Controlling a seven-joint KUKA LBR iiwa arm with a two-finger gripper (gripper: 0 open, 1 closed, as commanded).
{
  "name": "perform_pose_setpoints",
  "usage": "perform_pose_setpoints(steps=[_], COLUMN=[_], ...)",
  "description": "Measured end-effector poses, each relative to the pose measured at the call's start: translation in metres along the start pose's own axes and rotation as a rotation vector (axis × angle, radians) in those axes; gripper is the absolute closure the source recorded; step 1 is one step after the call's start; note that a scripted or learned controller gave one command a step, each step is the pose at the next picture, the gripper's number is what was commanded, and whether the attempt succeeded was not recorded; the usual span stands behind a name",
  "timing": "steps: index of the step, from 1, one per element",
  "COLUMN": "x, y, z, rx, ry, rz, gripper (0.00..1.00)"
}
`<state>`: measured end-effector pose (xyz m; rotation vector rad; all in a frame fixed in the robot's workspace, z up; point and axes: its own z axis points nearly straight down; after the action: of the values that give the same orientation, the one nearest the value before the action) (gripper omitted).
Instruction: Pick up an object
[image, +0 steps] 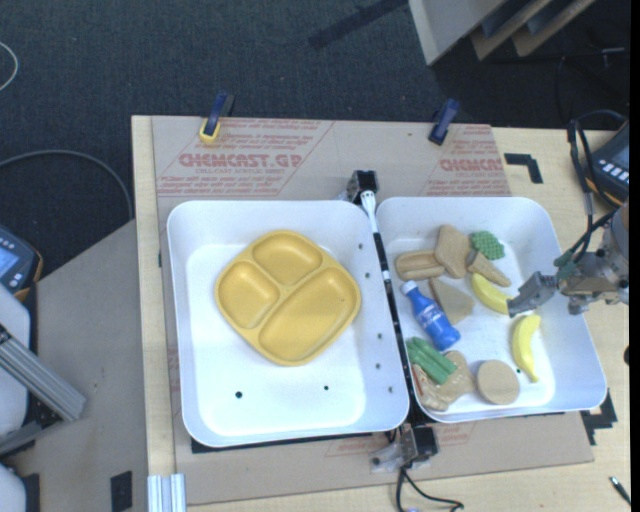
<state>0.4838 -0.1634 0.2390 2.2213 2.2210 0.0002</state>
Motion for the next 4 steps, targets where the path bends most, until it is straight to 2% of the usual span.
perform_pose_setpoints(steps=[1,2,3,4], x=[0.01,0.004,0.005,0.004], y=[0.002,-0.008,-0.007,-0.006], z=[0.049,0.103,0.153,0.141], rx=[0.008,0.008,-0.001,-0.005], ry=[0.004,0.003,0.002,-0.001], rz=[-0.001,0.001,0.002,0.002], gripper=[0.0,0.0,0.0,1.0])
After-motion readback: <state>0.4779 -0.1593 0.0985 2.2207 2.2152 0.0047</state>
